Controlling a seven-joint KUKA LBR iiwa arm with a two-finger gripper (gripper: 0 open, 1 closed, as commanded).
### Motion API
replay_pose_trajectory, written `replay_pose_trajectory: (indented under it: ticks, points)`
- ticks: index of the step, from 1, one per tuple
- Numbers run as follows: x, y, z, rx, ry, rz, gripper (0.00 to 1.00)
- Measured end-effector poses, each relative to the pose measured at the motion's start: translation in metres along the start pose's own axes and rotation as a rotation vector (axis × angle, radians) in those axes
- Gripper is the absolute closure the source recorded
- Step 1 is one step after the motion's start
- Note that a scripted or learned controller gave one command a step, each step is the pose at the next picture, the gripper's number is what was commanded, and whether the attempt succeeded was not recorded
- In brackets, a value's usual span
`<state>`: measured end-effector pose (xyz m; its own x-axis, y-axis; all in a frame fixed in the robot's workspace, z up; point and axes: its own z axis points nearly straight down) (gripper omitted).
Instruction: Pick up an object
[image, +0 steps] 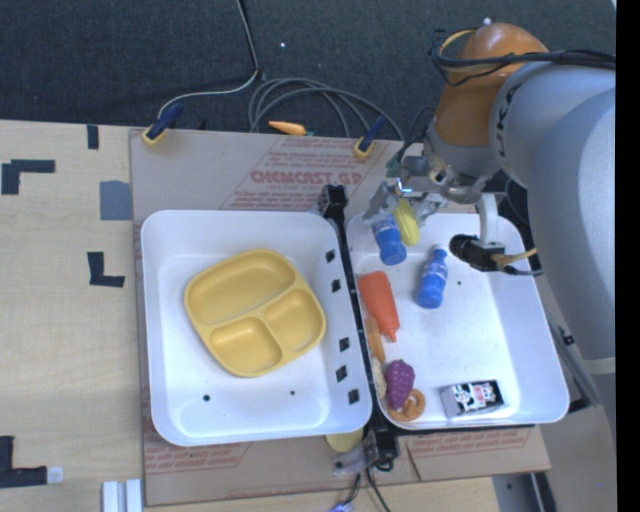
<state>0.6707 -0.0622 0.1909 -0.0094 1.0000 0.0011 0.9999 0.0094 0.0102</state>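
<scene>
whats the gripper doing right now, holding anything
gripper: at the back of the right bin, by a yellow item and a blue item; whether it holds either cannot be told.

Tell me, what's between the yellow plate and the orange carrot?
In the camera view, between the yellow plate and the carrot lie bare white bin floor and the black-clipped bin walls.

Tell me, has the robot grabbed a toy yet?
Done: the gripper is at the far end of the right white bin, with a yellow toy between its fingers, close above a small blue bottle. In hand: that yellow toy, barely raised. Left: lifting it clear. The orange carrot and second blue bottle lie in the bin.
</scene>
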Motion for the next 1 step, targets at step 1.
replay_pose_trajectory:
  ticks: [1]
  points:
    - [0.0566, -0.0396, 0.0067, 0.014, 0.0, 0.004, 1.0]
